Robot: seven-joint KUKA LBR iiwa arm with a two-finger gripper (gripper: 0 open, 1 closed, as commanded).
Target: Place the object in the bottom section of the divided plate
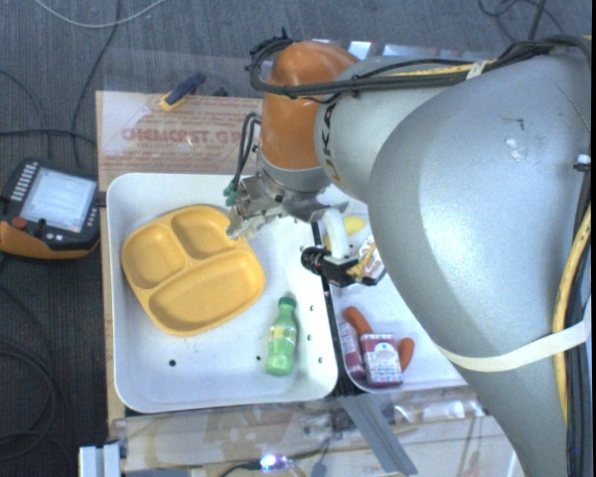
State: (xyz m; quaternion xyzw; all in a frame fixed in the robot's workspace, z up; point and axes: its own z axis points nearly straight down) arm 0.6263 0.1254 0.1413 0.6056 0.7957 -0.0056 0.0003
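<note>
1. Two white bins sit on the surface; the yellow divided plate (192,278) lies in the left bin (139,381), its large bottom section free to receive something.
2. The end effector (246,215) hangs over the plate's upper right rim; I cannot tell its opening or whether it grips anything.
3. The likely object, a green bottle (281,337), lies just beside the plate's lower right edge, long axis near vertical in view, cap pointing up.
</note>
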